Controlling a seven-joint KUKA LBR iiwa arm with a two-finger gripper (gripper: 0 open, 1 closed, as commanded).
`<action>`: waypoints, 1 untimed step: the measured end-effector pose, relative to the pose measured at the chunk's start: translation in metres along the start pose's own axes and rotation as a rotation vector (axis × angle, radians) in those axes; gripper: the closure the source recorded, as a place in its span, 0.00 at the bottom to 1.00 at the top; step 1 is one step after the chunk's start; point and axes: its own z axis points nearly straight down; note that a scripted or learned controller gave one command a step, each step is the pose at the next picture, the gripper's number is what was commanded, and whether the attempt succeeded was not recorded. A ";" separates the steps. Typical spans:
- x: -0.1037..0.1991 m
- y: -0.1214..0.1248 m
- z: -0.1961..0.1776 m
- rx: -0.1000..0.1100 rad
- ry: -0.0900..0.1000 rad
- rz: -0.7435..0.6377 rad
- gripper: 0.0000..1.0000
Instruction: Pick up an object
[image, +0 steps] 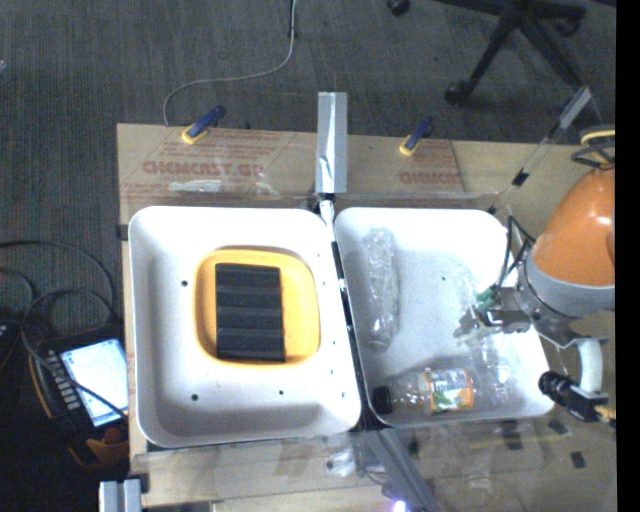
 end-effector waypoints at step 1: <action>0.005 0.001 0.004 -0.002 0.000 -0.259 0.00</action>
